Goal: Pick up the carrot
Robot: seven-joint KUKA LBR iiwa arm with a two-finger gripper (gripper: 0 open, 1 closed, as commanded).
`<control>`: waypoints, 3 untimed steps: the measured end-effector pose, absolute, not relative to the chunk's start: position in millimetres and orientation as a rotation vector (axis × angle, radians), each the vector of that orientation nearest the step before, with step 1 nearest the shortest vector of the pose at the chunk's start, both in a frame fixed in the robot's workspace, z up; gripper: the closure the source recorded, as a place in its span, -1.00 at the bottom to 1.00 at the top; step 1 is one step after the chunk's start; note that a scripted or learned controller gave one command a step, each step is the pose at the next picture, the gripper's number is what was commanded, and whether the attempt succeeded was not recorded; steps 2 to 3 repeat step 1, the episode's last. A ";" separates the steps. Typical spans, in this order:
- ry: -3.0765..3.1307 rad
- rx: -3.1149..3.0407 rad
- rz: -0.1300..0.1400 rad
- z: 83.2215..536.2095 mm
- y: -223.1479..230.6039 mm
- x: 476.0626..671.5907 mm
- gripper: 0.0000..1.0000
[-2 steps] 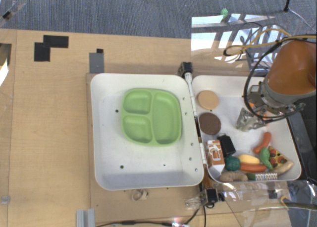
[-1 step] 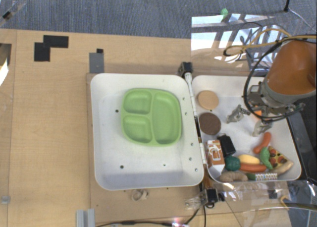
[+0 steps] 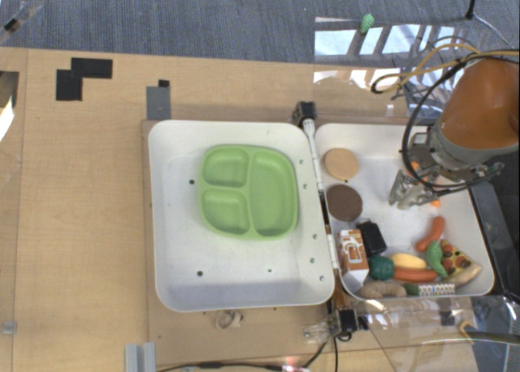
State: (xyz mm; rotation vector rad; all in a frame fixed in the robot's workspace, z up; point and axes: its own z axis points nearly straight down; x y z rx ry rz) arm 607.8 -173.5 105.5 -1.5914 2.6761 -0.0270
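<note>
The carrot [image 3: 415, 276] lies in the right bin [image 3: 375, 161], near its front edge, among a pile of toy food: a yellow piece [image 3: 409, 262] just behind it, a green piece [image 3: 380, 266] to its left, a potato-like lump [image 3: 382, 288] in front. Its long axis runs roughly left to right across the bin. The claw [image 3: 409, 192] hovers over the bin's middle, holding nothing that can be seen; whether it is wide or narrow I cannot tell. The carrot sits toward the front of the bin from the claw, well apart, almost straight below it in the view. The coming move likely needs travel frontward and a descent, with the claw closing across the carrot's short width. Crowding neighbours could spoil the grasp.
</note>
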 end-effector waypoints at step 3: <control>2.209 -2.217 -0.019 185.1 -203.8 610.7 1.00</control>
